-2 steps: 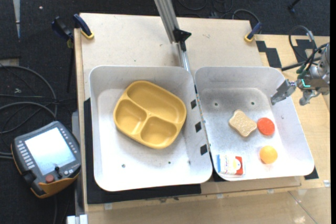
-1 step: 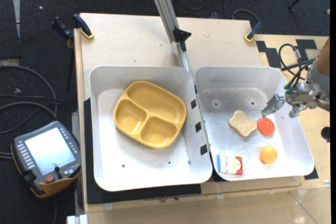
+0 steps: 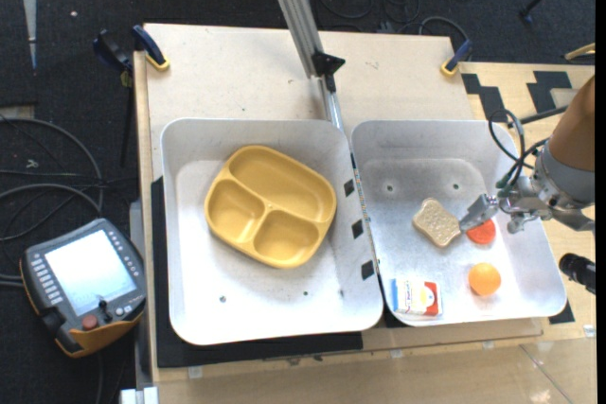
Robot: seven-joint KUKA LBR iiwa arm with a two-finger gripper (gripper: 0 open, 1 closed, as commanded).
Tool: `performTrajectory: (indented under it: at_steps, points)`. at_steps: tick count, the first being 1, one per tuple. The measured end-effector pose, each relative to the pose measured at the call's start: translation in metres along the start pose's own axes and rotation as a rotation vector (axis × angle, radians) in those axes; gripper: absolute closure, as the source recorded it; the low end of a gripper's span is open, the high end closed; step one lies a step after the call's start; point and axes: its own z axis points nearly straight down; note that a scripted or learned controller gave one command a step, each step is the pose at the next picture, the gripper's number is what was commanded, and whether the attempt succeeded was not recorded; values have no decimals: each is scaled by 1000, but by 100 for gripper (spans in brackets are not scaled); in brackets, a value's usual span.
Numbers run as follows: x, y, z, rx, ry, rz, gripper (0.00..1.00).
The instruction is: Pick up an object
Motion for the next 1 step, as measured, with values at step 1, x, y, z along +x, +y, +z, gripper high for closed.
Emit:
performTrajectory:
  at_steps: [1]
  points:
    - [-2, 9, 57, -8, -2, 0, 0]
